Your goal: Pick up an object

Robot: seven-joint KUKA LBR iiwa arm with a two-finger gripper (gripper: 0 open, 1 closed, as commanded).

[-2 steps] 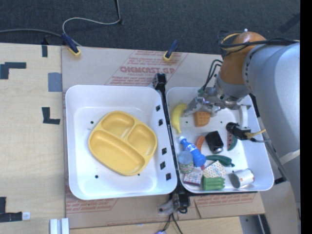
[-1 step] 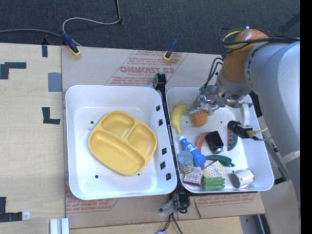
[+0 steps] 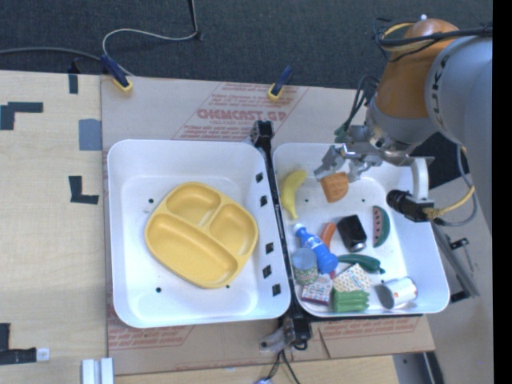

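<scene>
My gripper [image 3: 342, 169] hangs over the back of the right bin [image 3: 424, 294]. An orange-brown chunk [image 3: 335, 187] sits right at its tip, just below it in the view; I cannot make out whether it is gripped or resting on the bin floor. A yellow banana [image 3: 291, 191] lies to the left of the chunk, against the bin's left wall. In front of it lie a black block [image 3: 352, 232], a small orange piece [image 3: 328, 233] and a watermelon slice [image 3: 381, 225].
Nearer the front of the right bin lie a blue bottle [image 3: 317, 249], a small can [image 3: 304, 270], a green vegetable [image 3: 360, 261], a checkered packet [image 3: 349, 280], a green block [image 3: 348, 300] and a grey-white can [image 3: 398, 292]. The left bin [image 3: 128, 294] holds a yellow divided plate [image 3: 202, 234].
</scene>
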